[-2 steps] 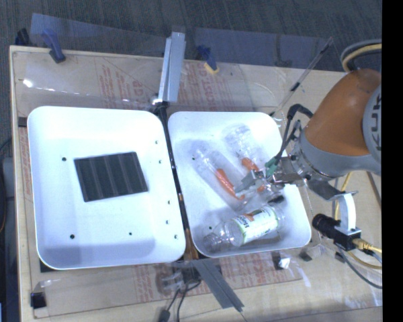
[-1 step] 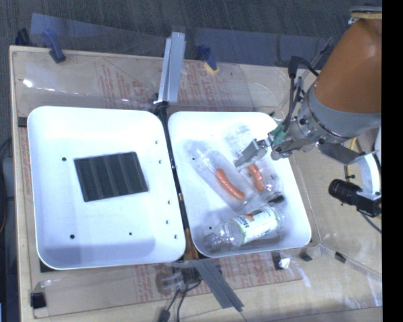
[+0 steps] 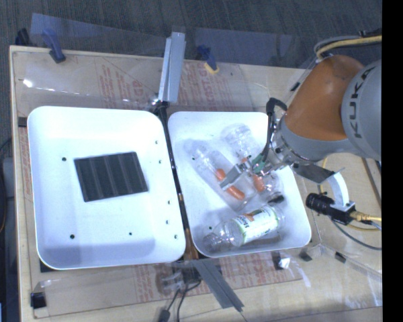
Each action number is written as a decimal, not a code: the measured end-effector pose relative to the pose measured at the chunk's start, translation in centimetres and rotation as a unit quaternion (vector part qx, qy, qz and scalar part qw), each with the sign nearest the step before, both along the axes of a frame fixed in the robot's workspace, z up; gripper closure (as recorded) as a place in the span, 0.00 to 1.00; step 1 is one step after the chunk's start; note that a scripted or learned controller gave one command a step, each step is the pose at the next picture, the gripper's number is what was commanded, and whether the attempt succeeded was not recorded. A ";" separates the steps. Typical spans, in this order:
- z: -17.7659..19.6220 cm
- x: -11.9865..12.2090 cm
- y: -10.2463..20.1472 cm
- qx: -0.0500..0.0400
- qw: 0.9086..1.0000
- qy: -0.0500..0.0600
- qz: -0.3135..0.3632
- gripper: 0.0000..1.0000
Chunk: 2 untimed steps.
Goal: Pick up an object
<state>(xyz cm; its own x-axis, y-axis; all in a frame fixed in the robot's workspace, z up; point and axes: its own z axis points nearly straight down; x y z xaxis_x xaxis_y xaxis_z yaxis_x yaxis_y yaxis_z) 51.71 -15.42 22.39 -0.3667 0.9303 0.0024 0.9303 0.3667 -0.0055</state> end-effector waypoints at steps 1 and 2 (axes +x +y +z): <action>-11.9 3.9 -2.6 0.000 0.998 -0.001 0.064 0.00; -10.9 4.0 -2.6 0.000 0.998 -0.001 0.066 1.00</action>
<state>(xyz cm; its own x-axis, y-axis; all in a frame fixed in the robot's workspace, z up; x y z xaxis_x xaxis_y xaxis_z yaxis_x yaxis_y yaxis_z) 55.73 -18.01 11.48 -0.4863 0.8738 0.0012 0.8738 0.4863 -0.0039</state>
